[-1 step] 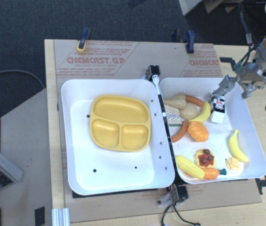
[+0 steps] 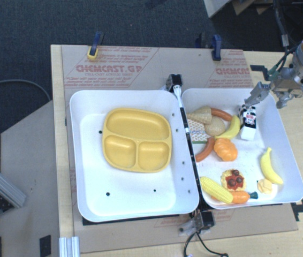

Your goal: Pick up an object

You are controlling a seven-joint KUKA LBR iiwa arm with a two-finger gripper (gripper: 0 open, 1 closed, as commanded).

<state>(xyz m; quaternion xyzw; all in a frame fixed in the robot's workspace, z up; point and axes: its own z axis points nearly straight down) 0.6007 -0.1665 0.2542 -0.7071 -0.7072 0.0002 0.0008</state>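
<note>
The gripper [image 2: 268, 92] hangs at the upper right corner of the right bin [image 2: 290, 149], over its back rim. One grey finger [image 2: 256, 94] slants down and left toward the bin floor; a second points off to the right, so the claw looks spread, with nothing visible between the fingers. The tip of the left finger ends just above a small white milk carton with black patches [image 2: 247, 123], which stands upright just below the gripper; whether they touch cannot be told.

Left of the carton a yellow banana [image 2: 232, 128] curves beside a tan bread roll [image 2: 213, 125], with a red sausage [image 2: 222, 114] behind them. Below the carton and to its left sits an orange [image 2: 226, 150], with a second sausage [image 2: 205, 149] to the left of that. Lower still lie a corn cob [image 2: 216, 189], a small pizza piece with red topping [image 2: 233, 179] and a carrot [image 2: 240, 197]. A second banana [image 2: 270, 166] lies below and right of the carton.

The left bin [image 2: 87, 186] bears a yellow divided plate [image 2: 137, 140].
</note>
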